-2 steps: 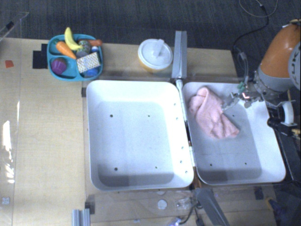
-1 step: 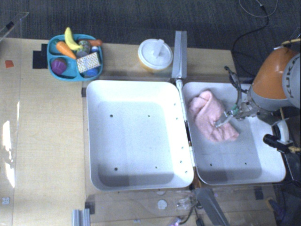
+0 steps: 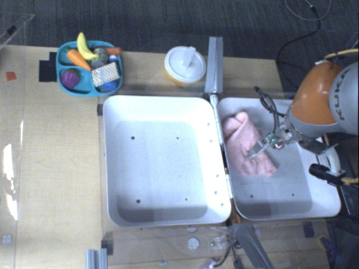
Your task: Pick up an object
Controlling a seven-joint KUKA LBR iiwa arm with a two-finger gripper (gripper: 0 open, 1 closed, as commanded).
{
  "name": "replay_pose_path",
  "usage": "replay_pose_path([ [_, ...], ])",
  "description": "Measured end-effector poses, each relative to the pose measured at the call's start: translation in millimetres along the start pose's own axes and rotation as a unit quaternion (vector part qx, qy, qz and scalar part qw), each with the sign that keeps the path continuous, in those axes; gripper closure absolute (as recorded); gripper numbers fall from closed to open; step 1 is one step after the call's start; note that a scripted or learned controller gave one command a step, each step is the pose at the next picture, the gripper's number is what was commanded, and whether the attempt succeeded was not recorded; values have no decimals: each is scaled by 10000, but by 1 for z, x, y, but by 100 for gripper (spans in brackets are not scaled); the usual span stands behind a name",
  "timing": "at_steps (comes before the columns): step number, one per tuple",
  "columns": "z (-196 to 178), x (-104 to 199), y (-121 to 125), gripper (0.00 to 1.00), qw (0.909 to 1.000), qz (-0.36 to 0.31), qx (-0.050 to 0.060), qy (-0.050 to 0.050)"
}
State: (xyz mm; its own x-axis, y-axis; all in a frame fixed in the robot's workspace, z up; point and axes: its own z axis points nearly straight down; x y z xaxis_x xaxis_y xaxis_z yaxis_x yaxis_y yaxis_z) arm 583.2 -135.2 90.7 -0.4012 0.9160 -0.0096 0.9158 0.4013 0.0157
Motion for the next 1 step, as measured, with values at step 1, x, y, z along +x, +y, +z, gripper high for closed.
replay_pose_path([
  [1,-1,15,-34,0,9994,-344,-10,-5],
])
